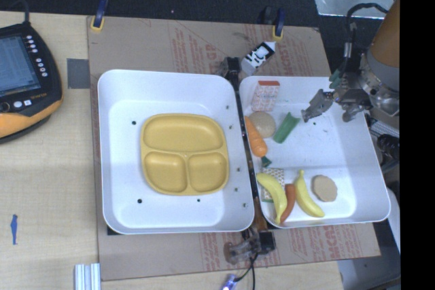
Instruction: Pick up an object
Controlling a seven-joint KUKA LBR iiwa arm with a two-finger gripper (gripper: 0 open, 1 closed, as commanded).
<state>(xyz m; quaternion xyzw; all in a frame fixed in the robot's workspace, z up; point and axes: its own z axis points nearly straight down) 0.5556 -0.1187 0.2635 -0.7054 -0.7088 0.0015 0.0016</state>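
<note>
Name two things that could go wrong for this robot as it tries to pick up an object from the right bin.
1. The gripper sits above bare floor of the right bin, beside the green piece; closing here may catch nothing.
2. The two bananas and a carrot lie crowded together near the bin's front wall, so a grasp there might nudge neighbours or grab two things.

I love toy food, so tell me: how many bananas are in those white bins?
2, both in the right bin near its front edge: one banana lies left of the small carrot, the other banana lies right of it. None seems hidden.
</note>
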